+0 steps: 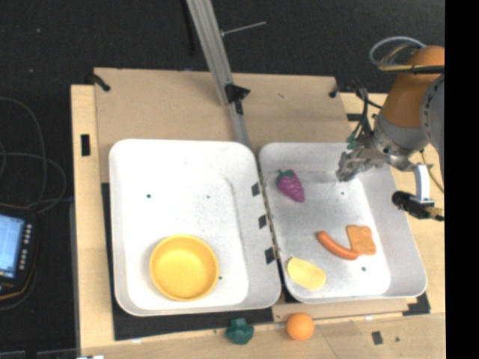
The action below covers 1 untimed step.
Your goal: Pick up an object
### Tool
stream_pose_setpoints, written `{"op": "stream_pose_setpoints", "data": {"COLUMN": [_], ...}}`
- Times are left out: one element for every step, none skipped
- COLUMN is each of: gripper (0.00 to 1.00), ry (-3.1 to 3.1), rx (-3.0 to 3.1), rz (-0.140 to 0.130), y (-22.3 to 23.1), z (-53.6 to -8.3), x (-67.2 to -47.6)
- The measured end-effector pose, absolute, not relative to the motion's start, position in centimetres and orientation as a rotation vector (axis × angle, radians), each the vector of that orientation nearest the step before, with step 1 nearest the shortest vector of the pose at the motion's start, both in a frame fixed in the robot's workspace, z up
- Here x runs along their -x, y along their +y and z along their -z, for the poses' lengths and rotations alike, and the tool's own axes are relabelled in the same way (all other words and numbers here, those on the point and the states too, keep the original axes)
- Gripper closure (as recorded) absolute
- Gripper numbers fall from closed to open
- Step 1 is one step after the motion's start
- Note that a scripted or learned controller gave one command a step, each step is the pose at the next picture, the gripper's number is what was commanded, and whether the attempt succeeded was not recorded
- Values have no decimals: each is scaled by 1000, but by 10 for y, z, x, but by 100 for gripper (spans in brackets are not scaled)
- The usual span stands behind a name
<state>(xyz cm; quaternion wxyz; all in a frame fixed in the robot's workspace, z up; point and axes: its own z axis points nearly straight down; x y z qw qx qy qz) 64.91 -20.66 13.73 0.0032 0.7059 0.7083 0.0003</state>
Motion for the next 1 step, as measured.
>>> {"op": "stream_pose_setpoints", "data": {"gripper": [100], "ry": [2218], "rx": [-2216], "rz": [-4], "y": [-215], "z": [-187], "x": [-647]}}
